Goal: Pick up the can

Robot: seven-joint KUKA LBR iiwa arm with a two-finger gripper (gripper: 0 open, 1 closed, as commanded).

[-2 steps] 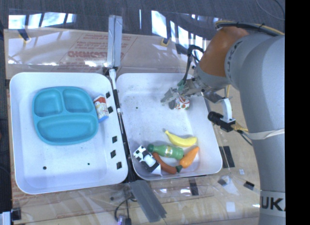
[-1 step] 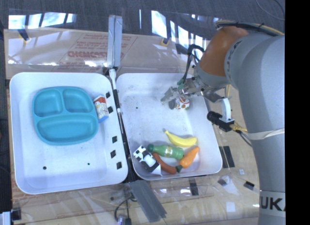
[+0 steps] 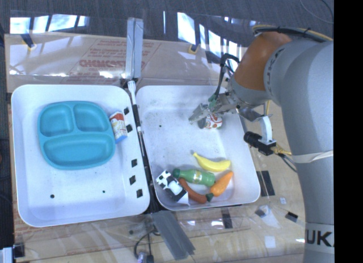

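The jaws (image 3: 207, 110) are seen low in the right bin (image 3: 170, 100), near its far right part, with a small red-and-white can (image 3: 214, 122) directly beneath and touching them; whether the jaws are spread or closed on the can cannot be told, since the metal parts blur together with the can's top. A second small can (image 3: 118, 126) with a red-and-white label and a blue end is found in the left bin (image 3: 22, 160), lying just beside the right edge of a blue divided plate (image 3: 75, 134). At the near end of the right bin a cluster is gathered — a yellow banana (image 3: 211, 162), a green bottle (image 3: 195, 176), an orange carrot (image 3: 223, 183), a reddish sausage-like item (image 3: 193, 193) and a black-and-white object (image 3: 165, 180) — well apart from the jaws. The arm (image 3: 295, 80) is brought in from the right, its orange band (image 3: 258, 58) above the wrist, which is bent down toward the bin. The bins are carried on a tabletop (image 3: 74, 58).
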